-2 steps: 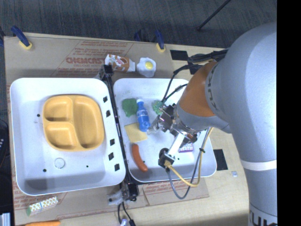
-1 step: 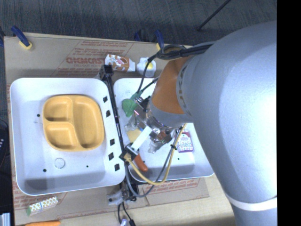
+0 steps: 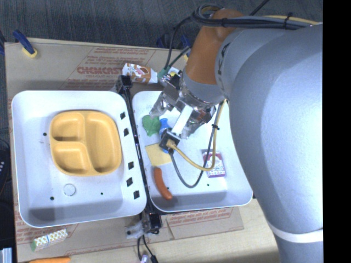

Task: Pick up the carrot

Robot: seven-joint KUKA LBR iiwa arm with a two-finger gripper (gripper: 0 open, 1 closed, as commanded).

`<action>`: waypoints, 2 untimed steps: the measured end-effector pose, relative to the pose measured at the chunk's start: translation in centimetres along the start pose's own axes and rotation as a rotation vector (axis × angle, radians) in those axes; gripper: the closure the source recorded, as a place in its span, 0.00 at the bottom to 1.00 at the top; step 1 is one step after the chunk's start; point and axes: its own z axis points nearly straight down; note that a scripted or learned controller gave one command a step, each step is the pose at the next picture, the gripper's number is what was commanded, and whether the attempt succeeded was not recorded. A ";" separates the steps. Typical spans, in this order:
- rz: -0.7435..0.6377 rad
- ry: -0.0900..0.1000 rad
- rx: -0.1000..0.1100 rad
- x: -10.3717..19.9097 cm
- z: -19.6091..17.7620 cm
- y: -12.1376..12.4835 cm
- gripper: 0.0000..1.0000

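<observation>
The carrot (image 3: 162, 183), a short orange-red stick, lies near the front left corner of the right bin (image 3: 236, 193), close to the wall between the two bins. My gripper (image 3: 166, 129) hangs over the back left part of that bin, well behind the carrot and apart from it. It sits just above a green item (image 3: 151, 124) and a small blue piece (image 3: 164, 123). A yellow cable (image 3: 189, 164) loops down from the wrist across the bin floor.
A flat yellow slice (image 3: 157, 154) lies between the gripper and the carrot. A purple and white packet (image 3: 214, 164) rests at the bin's right. The left bin (image 3: 22, 147) holds a yellow divided plate (image 3: 85, 141). A wrapped snack (image 3: 137, 72) sits behind the bins.
</observation>
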 end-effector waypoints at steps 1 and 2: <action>-0.144 0.000 0.001 -3.0 5.7 1.0 0.00; -0.098 0.000 -0.001 3.8 1.4 5.1 0.00</action>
